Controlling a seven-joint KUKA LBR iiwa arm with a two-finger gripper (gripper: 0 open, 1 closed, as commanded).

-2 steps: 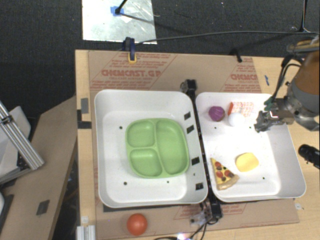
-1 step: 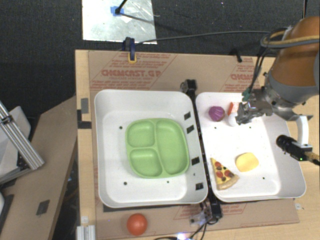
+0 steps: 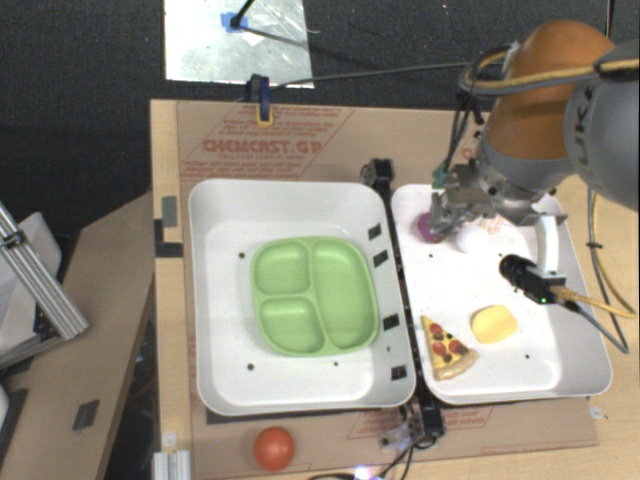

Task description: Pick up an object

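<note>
Arm (image 3: 560, 98): bulky rounded housing, grey shell at the right with part of a dark letter marking on it, and a broad orange band bulging above the wrist. Cabling: dark cables loop over the top of the orange section and thin lines run down past the housing on the right side. Gripper (image 3: 452, 213): compact grey metal assembly below a grey wrist flange, with small dark fittings on its upper left; finer detail is too blurred to list.
</note>
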